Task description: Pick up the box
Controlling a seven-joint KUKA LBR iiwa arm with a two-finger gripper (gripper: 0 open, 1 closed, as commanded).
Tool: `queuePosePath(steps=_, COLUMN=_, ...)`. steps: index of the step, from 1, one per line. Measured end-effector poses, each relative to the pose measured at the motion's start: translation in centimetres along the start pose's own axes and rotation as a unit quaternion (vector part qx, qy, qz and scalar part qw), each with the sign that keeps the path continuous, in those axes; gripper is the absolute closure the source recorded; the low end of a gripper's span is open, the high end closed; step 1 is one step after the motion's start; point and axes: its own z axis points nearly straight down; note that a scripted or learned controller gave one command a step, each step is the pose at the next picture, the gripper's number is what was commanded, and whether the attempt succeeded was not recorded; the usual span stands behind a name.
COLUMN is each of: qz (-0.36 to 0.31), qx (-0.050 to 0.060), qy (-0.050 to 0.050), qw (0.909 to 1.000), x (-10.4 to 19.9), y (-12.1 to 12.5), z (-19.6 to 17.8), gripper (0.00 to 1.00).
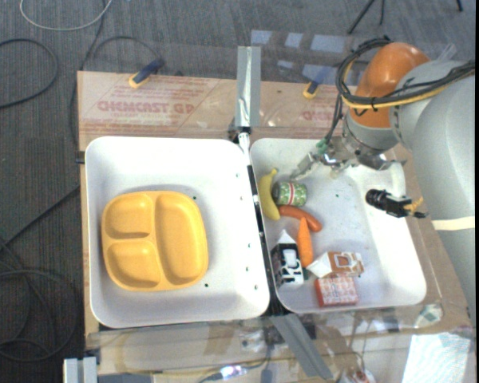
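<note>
One box (336, 290), two carrots (305, 234), one banana (267, 195)

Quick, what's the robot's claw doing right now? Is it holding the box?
Gripper: above the right bin's far end, near the green can; open or closed cannot be told. It is away from the box, which lies in the bin.

I see the bench (144, 102), a brown board with red lettering, carrying two shallow white bins side by side. The left bin (136, 154) and the right bin (391, 282) touch along their inner rims. At the far edge, a yellow-and-blue clamp (146, 72) sits on the left and another clamp (313, 89) toward the right.
</note>
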Motion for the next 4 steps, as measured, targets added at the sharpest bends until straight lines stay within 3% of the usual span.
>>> queuePosePath(steps=1, qz=-0.034, qx=-0.001, qy=0.0, qw=0.9994, x=0.1, y=-1.7, z=-0.1, gripper=0.0)
queuePosePath(steps=2, qz=0.043, qx=0.001, qy=0.001, qw=0.9991, x=5.0, y=0.7, z=-0.1, gripper=0.0)
queuePosePath(steps=3, qz=0.046, qx=-0.001, qy=0.001, qw=0.9989, x=1.1, y=-4.1, z=-0.1, gripper=0.0)
queuePosePath(steps=4, qz=0.053, qx=-0.002, qy=0.001, qw=0.9986, x=-3.3, y=-6.2, z=-0.1, gripper=0.0)
